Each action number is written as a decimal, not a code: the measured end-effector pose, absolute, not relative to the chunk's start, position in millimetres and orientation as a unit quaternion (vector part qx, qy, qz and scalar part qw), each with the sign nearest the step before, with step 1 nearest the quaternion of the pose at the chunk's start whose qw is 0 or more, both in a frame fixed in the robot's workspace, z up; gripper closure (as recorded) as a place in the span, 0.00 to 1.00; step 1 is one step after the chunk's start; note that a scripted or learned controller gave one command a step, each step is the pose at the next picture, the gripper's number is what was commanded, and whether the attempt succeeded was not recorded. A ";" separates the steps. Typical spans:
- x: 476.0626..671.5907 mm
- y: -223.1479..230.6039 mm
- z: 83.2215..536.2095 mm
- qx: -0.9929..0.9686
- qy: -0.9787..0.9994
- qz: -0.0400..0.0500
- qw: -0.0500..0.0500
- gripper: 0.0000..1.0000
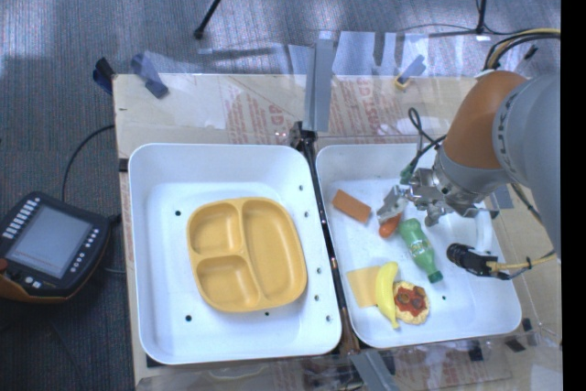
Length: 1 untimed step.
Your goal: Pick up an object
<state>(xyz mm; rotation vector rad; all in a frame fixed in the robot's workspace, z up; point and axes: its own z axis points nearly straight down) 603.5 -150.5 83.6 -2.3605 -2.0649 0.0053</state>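
In the right bin (476,307) lie an orange block (352,205), a small red-orange piece (390,228), a green bottle (419,248), a banana (389,291), a yellow cheese slice (363,285) and a small pizza (412,301). My gripper (409,205) hangs low over the middle of this bin. It sits just above the red-orange piece and the upper end of the green bottle. The gripper's body hides whatever lies directly under it, and I see nothing clearly held.
The left bin (165,188) holds a yellow divided plate (245,252). The arm with its orange band (481,128) covers the right bin's far right corner. A black cable plug (465,258) hangs near the bottle. A teach pendant (46,243) lies at the far left.
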 end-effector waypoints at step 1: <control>602.0 -150.0 88.1 -0.753 -0.658 0.004 0.007 1.00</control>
